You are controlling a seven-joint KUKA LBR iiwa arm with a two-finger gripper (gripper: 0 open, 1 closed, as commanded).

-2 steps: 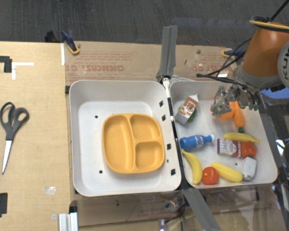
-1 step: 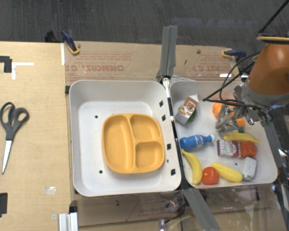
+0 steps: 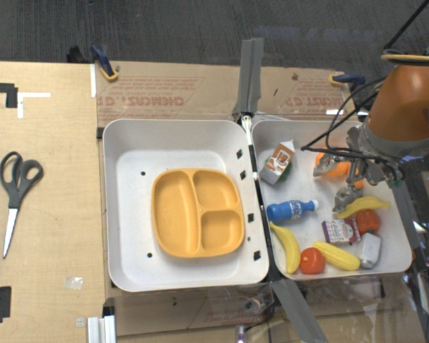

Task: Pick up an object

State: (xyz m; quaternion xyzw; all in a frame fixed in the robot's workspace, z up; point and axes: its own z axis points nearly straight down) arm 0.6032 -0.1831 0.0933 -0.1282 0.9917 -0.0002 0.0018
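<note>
Its grip unreadable from here, the gripper (image 3: 350,191) hovers over a crowded right bin (image 3: 399,263), where the curved banana (image 3: 362,206) could slip away.

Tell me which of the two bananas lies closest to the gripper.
The upper banana, lying just below the gripper near the right bin's far side. The other banana lies lower left, beside the tomato.

One fixed overhead camera, seemingly mid-distance, looks aslant at both bins (image 3: 121,213).
</note>
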